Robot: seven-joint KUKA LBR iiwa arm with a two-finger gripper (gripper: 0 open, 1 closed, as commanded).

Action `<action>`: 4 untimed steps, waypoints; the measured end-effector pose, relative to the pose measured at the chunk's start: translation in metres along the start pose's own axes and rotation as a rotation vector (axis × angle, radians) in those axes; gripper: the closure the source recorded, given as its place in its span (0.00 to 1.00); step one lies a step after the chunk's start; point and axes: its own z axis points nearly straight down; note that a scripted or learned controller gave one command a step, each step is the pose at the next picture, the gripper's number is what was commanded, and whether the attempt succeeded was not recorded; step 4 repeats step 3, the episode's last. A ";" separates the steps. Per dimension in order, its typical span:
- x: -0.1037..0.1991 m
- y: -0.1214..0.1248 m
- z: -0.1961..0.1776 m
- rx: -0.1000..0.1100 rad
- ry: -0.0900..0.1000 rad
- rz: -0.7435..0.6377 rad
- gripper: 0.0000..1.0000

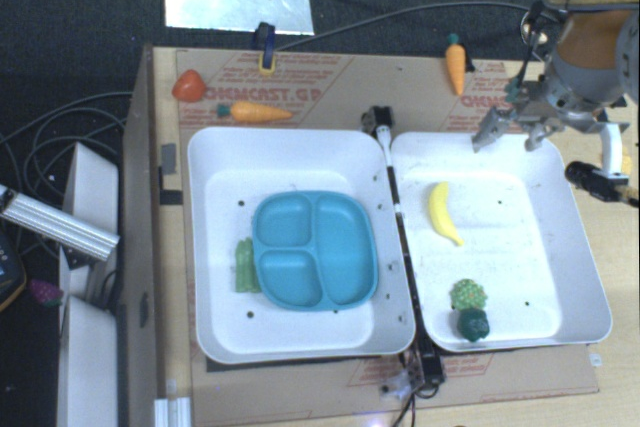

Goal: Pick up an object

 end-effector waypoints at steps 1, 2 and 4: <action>0.058 0.014 0.127 0.001 0.002 -0.002 0.00; 0.058 -0.009 0.127 0.000 0.000 0.001 0.00; 0.058 -0.008 0.116 -0.002 0.000 0.000 1.00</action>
